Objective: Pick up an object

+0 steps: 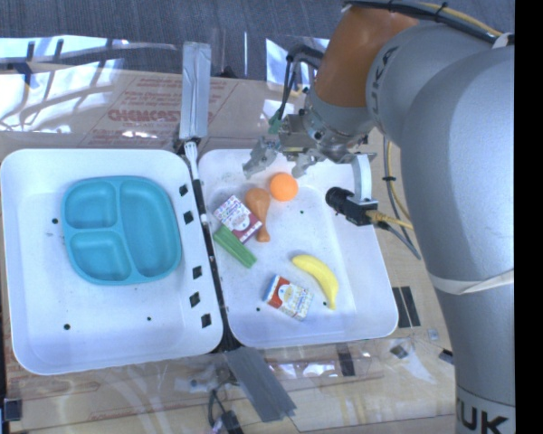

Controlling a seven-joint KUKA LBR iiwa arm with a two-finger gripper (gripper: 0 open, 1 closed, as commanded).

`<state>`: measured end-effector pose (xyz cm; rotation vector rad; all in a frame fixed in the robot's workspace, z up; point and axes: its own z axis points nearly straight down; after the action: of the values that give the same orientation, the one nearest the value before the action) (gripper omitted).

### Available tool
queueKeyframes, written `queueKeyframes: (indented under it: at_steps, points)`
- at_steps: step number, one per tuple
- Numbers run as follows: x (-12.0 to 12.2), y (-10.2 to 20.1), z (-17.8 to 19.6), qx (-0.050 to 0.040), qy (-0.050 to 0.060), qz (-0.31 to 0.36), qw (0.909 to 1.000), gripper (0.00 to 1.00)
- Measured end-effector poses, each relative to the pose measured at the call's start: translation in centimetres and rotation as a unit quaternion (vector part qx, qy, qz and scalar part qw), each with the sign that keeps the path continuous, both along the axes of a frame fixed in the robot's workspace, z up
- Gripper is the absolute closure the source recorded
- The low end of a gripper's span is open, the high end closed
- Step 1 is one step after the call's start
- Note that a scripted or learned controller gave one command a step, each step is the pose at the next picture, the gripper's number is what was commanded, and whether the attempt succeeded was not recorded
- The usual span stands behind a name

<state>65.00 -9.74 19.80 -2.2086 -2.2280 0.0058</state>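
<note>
Two white bins side by side on the bench: left bin (23, 242) holding a blue tray (122, 229) with three compartments, right bin (371, 278) holding the loose things. Arm (434, 134) reaching in from the right, grey with an orange band above the wrist. Gripper (281, 164) hanging over the far end of the right bin, fingers spread apart and pointing down, nothing between them. Just below and right of the fingertips, an orange ball (284, 187), lying on the bin floor, close to the gripper but not gripped. Touching or nearly touching the ball on its left, a carrot (259, 209), running toward the near side. Beside the carrot, a small red-and-white box (236, 218), and just below that a green stick (234, 248), lying at a slant. Nearer the front of the bin, a banana (318, 278) and a second small carton (289, 297), close together, well apart from the gripper.
</note>
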Motion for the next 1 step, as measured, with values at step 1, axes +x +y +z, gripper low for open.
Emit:
queueKeyframes:
  at_steps: [1]
  points:
    - [0.08,-4.66,-8.71,-0.0009,-0.003,0.064,0.9979,0.0]
